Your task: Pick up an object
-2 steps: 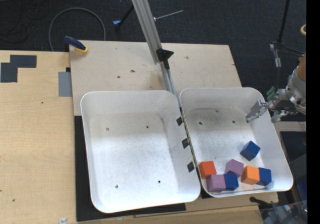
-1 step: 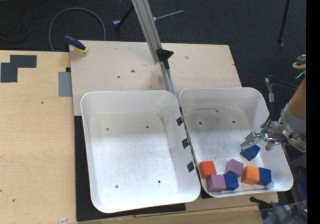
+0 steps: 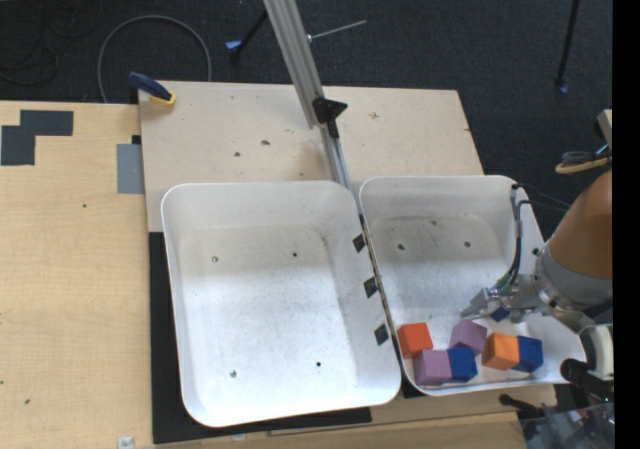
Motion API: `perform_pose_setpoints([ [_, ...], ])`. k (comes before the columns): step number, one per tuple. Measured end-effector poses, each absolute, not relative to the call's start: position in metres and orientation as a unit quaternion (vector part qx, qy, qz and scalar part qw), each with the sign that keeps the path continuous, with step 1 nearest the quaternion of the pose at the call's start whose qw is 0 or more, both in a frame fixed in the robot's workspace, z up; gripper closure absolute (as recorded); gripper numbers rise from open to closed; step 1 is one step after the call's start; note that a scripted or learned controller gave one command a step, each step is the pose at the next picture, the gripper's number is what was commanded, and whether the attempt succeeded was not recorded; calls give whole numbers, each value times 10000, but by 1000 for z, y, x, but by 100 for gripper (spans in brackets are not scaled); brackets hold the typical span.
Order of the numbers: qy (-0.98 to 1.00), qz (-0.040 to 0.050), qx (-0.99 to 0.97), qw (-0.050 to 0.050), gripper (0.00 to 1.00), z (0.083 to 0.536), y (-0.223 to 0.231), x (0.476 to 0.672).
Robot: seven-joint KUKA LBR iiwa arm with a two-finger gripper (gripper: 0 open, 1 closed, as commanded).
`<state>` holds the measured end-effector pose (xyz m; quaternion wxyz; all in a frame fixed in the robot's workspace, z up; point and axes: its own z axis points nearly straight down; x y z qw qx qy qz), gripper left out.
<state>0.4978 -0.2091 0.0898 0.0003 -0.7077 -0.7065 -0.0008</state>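
Several small blocks lie in the near right corner of the right bin point(image 3: 440, 227): an orange-red block point(image 3: 415, 338), two purple blocks point(image 3: 467, 335) point(image 3: 433, 366), two blue blocks point(image 3: 462, 363) point(image 3: 529, 353) and an orange block point(image 3: 502, 350). My gripper point(image 3: 488, 303) reaches in from the right, low over the bin floor just above and behind the purple and orange blocks. Nothing shows between its fingers.
The left bin point(image 3: 260, 297) sits beside the right one, split by a divider with black clips point(image 3: 368, 285). A slanted aluminium rail point(image 3: 296, 47) rises behind the bins. The arm's body point(image 3: 585, 247) and a cable point(image 3: 519, 237) hang over the right bin's right wall.
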Motion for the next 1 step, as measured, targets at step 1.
perform_pose_setpoints([
  [1,-7081,-17,-7061,-28,0,299,-172,488],
])
